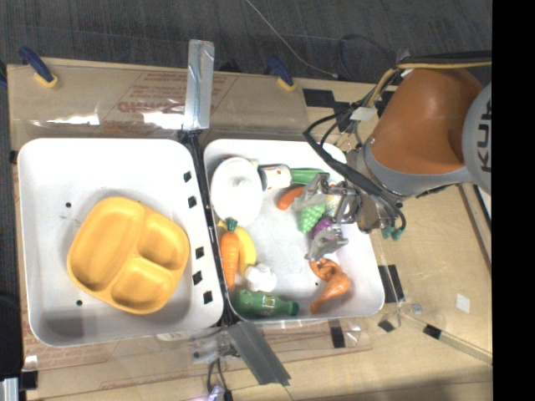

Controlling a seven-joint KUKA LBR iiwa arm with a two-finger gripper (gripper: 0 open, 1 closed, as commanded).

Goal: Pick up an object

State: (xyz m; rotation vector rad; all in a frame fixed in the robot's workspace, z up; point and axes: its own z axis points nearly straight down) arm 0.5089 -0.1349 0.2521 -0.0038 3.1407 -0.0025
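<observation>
the left bin (pixel 33 224) held a yellow divided tray (pixel 127 253), tilted a little, lying well left of the divider (pixel 206 232) where the two bins met. a strip of silver tape (pixel 199 82) ran up the cardboard just above that divider. right of the divider, in the right bin (pixel 280 234), a white round dish (pixel 236 185) lay close to it near the bin's far wall. below the dish a toy carrot (pixel 229 253) lay lengthwise just beside the divider, with a yellow banana (pixel 246 249) touching its right side. a small white piece (pixel 260 277) sat under the banana, and a green bottle (pixel 263 305) lay on its side along the bin's near wall, right of the divider's lower end. further right a white and green bottle (pixel 290 175) lay near the far wall, an orange-red piece (pixel 290 197) under it. a bunch of green grapes (pixel 311 217) sat mid-bin, right beside the gripper (pixel 328 224), which hung low over the bin's right half; whether its fingers were apart or together could not be told, and nothing was plainly seen between them. below the gripper an orange shrimp-like toy (pixel 333 284) lay near the bin's near right corner. the grey arm (pixel 422 136), with its orange band, stood farthest right of the divider.
</observation>
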